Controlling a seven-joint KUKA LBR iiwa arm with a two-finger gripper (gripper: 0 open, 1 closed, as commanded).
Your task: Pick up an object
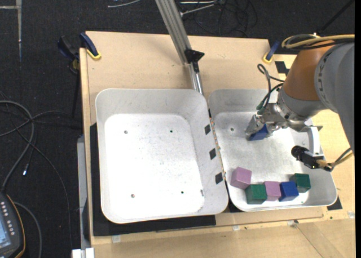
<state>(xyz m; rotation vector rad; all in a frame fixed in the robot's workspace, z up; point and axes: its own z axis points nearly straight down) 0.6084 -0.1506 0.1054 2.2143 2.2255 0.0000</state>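
Camera view: the gripper [259, 128] is seen low in the right bin [225, 100], with a blue block [259, 133] directly at its tips, seemingly between the fingers (contact cannot be confirmed, nor whether they are spread or pinched). Nothing lies between block and tips, so a short closing move is judged sufficient. The other blocks [271, 189] are grouped below the gripper, well apart. No legible labels or writing are found.
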